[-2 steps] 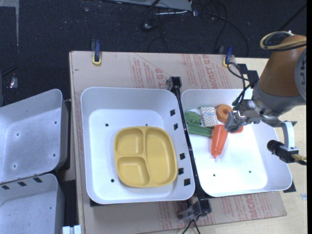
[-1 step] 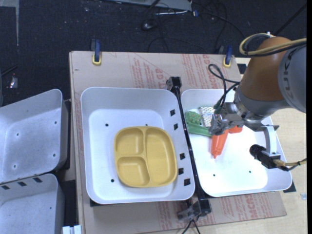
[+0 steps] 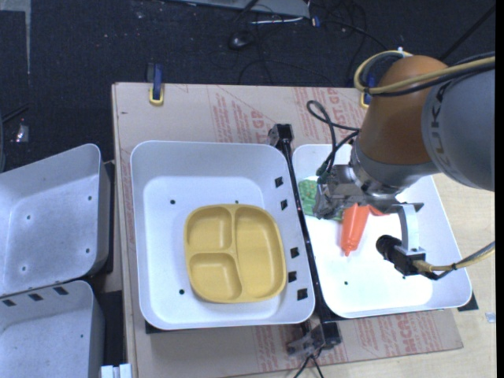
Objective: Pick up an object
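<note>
Hovering over the right bin (image 3: 449, 294), the gripper (image 3: 340, 189) has a grip state I cannot tell; I should centre on the orange carrot-like object (image 3: 353, 228) before lifting it.

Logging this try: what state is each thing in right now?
Yellow divided plate: flat, upright, in the left bin.
Orange carrot: lying in the right bin, just under the arm's wrist.
Green item: by the right bin's left wall, partly hidden by the arm.
</note>
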Robot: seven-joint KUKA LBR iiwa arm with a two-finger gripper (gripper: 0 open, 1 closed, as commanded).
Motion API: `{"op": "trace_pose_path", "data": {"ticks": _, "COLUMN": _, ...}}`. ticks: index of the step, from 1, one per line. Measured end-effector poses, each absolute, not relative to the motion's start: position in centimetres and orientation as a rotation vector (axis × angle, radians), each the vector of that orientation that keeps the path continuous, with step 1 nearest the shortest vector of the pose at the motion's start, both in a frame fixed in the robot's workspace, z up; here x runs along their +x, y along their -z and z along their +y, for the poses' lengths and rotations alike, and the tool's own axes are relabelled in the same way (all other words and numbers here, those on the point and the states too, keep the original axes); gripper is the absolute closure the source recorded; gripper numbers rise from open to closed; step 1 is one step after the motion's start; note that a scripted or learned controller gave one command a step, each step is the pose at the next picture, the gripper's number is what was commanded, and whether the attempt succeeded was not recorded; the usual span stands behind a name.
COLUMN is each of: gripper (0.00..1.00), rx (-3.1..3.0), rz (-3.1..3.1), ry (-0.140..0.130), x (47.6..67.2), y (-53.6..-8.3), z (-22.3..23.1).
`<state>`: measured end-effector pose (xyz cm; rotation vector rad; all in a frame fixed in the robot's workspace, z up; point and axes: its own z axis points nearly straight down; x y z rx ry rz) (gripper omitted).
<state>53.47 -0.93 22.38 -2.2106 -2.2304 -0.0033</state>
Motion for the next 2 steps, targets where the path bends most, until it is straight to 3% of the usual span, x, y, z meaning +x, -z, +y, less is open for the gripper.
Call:
{"op": "trace_pose_path", "data": {"ticks": 1, "gripper": 1.0, "rx": -2.21, "rz": -2.228, "ry": 0.0, "x": 52.1, "y": -22.1, "z": 4.1}}
{"op": "trace_pose_path", "data": {"ticks": 2, "gripper": 1.0, "rx": -2.211, "rz": -2.23, "ry": 0.002, "x": 52.9, "y": -22.0, "z": 9.4}}
